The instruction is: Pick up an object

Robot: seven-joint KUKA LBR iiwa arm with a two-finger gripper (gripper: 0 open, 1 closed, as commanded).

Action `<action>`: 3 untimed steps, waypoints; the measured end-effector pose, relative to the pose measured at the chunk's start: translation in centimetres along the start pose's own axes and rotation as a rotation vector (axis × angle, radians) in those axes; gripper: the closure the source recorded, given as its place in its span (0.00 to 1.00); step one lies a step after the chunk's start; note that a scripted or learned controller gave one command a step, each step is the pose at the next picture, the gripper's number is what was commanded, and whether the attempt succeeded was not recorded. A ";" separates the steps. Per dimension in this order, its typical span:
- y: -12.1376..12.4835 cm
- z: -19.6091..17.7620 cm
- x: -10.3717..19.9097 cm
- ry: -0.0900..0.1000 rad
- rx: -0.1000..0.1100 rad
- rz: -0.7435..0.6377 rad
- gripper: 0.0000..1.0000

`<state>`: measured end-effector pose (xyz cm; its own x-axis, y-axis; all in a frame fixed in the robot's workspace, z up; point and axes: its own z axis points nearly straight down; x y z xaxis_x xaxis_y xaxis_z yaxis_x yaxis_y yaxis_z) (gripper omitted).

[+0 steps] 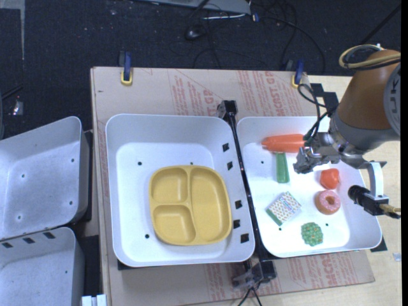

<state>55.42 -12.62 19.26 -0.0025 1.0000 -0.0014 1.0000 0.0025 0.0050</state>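
The right bin (pixel 363 234) holds an orange carrot (pixel 284 143), a green stick (pixel 282 167), a red tomato-like piece (pixel 329 178), a pink-and-orange doughnut (pixel 327 202), a patterned white-and-green packet (pixel 284 208) and a green broccoli-like lump (pixel 312 233). My gripper (pixel 305 162) hangs over the upper middle of that bin, just right of the green stick and left of the red piece. Nothing shows between its dark fingers.
The left bin (pixel 127 171) holds a yellow divided plate (pixel 190 204). A black divider strip (pixel 242 183) runs between the bins. Blue clamps (pixel 126 65) hold the board at the back. Grey trays (pixel 38 171) lie off the bench at left.
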 end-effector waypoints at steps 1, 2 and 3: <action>-0.4 -6.1 -0.5 -0.001 -0.002 0.000 1.00; 0.2 -6.1 5.9 0.003 0.004 -0.007 1.00; 0.5 -6.6 11.3 0.003 0.004 -0.005 1.00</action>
<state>55.88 -1.30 25.88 -0.0079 1.0000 0.0019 1.0000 0.0079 0.0010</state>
